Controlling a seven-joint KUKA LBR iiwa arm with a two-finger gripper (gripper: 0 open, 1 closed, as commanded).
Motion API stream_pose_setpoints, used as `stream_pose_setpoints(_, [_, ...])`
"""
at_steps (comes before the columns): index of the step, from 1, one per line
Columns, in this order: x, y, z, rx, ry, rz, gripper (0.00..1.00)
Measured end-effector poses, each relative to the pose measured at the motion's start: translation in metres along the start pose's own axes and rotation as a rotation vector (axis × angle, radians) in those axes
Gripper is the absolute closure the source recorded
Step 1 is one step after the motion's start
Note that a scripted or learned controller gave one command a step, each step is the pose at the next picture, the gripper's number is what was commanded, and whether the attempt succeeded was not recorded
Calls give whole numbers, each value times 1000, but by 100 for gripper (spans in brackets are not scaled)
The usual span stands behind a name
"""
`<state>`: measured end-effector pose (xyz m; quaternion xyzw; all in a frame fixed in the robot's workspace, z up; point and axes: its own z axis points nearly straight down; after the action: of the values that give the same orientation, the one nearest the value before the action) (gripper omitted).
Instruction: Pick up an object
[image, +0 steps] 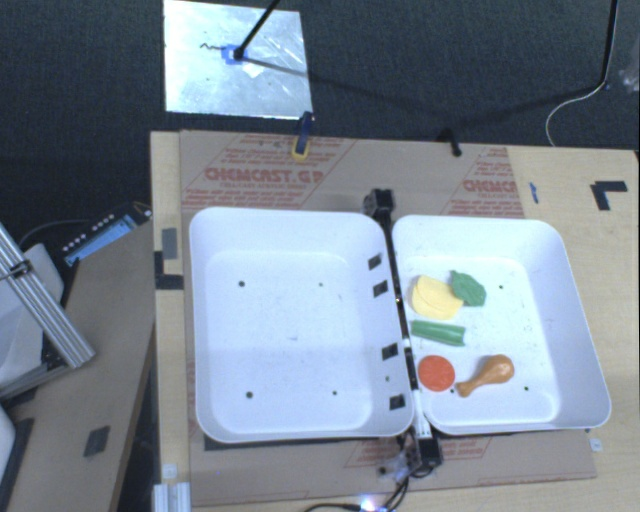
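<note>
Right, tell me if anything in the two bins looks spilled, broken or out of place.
Nothing stands out. The right bin holds five toy foods, all whole and lying flat: a yellow piece touching a green leafy piece, a green bean pod, a red disc and a drumstick. All sit towards its left side.

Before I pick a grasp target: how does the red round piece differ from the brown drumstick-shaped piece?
The red round piece is a flat-looking disc, the same all round; the brown drumstick is long, with a fat end and a thin end. The disc lies close to the right bin's left wall; the drumstick lies at a slant further right. Both sit in that bin's near part, side by side.
</note>
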<state>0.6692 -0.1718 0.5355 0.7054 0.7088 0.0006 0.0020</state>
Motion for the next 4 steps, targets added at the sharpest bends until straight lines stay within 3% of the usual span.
stream_pose_setpoints(1, [66, 0, 48, 5, 3, -3, 100])
stream_pose_setpoints(2, [80, -12, -3, -2, 1, -1, 100])
stream_pose_setpoints(3, [-42, -2, 13, 3, -3, 13, 100])
stream_pose_setpoints(4, [-28, -1, 0, 0, 0, 1, 100])
